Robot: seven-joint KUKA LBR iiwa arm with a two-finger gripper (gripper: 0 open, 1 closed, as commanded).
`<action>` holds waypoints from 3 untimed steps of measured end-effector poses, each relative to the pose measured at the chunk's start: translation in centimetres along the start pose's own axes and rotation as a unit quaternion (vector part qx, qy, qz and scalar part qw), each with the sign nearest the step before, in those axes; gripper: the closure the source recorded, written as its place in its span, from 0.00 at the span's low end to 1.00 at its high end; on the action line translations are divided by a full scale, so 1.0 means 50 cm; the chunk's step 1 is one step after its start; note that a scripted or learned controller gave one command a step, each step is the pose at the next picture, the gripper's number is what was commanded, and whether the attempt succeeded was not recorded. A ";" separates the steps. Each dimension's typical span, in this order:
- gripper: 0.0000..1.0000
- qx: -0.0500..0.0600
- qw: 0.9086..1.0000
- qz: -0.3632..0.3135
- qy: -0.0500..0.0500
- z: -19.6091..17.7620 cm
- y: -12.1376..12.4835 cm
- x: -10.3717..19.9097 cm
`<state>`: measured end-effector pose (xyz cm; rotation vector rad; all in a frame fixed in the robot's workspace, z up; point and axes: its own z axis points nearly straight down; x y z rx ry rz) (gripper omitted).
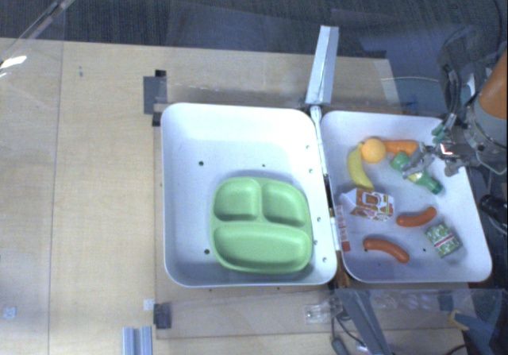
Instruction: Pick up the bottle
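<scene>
The gripper (423,161) sits low in the right bin (468,270), near the frame's right edge, right over the green bottle (426,181). The bottle lies on its side, so the arm has to come down from above. The view is too small to tell if the hand is open or closed. A banana (359,171), an orange (372,150) and a carrot (402,146) crowd close by. The left bin (182,187) holds a green divided plate (261,224).
</scene>
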<state>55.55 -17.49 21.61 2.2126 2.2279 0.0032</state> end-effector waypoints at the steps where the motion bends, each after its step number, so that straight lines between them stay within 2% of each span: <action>1: 0.00 0.000 1.000 0.019 0.000 0.230 0.110 -0.034; 2: 1.00 -0.003 1.000 0.016 -0.001 0.205 0.115 -0.030; 3: 1.00 -0.003 0.990 -0.144 -0.002 0.022 0.089 -0.030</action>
